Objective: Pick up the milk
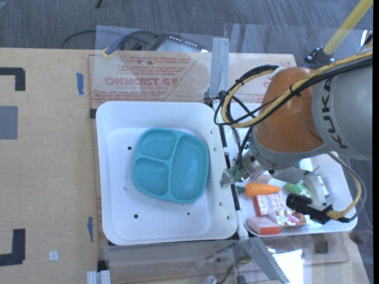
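Observation:
In the right bin (346, 220), a red and white carton (270, 204), likely the milk, lies near the front. An orange carrot (262, 189) lies just behind it, and a red and white packet (278, 222) lies just in front. The arm's orange band and grey wrist (290, 123) hang over the right bin and hide most of it. My gripper (234, 176) pokes out below the wrist at the bin's left wall, left of the carrot and carton. Nothing is visibly held in it.
The left bin (112, 158) holds a teal divided plate (172, 164). A green item (294, 189) and a white object (317, 185) lie right of the carrot. Black and yellow cables (249, 99) loop off the arm above the wall between the bins.

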Robot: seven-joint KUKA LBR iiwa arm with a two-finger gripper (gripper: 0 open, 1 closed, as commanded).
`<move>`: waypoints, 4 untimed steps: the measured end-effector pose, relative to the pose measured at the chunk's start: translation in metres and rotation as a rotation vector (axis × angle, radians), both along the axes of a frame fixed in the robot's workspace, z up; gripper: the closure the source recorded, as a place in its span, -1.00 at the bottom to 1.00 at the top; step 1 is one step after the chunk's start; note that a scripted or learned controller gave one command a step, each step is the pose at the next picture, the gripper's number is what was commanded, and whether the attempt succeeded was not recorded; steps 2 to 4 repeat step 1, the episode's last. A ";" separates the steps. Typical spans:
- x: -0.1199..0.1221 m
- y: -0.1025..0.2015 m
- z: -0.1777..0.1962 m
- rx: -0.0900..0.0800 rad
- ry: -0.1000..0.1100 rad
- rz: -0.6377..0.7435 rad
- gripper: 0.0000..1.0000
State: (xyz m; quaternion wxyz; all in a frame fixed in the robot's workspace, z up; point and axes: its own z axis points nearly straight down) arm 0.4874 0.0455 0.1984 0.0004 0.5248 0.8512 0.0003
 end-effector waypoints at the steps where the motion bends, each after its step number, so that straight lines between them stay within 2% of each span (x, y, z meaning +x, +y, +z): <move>1: -0.004 0.013 -0.014 0.001 0.002 0.354 1.00; 4: -0.004 0.013 -0.014 0.001 0.002 0.354 1.00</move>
